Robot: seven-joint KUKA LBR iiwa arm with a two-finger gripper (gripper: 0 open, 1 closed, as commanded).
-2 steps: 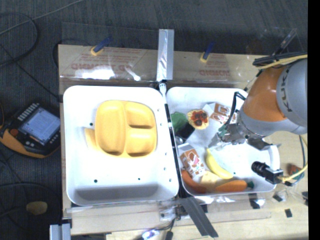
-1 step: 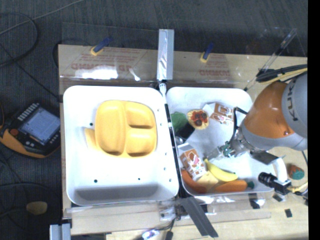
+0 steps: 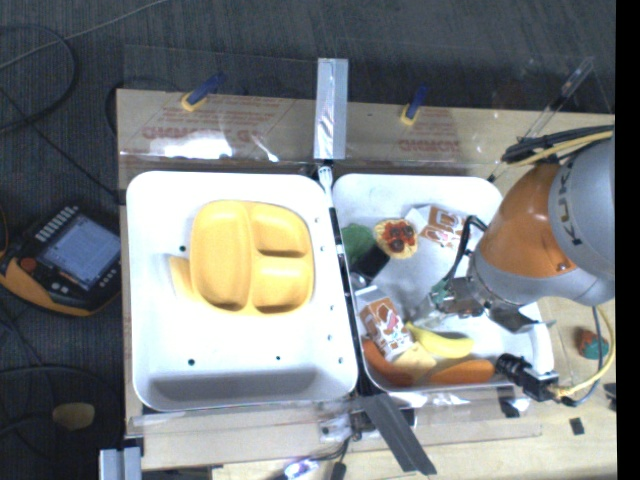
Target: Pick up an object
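The banana (image 3: 440,342) lies in the right bin (image 3: 480,190), just below the pincer (image 3: 447,298) and slightly to its left. Its long axis runs almost left to right, with the tip toward the right. I cannot tell the state of the pincer. The risk, I think, is crowding: the small carton (image 3: 387,326) at the left and the carrot (image 3: 440,372) under the banana are touching it, so a descent could strike a neighbour or slip off the curved skin.

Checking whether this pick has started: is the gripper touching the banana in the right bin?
Cannot tell. In the camera view the gripper sits just above the banana, but the slant hides any gap.
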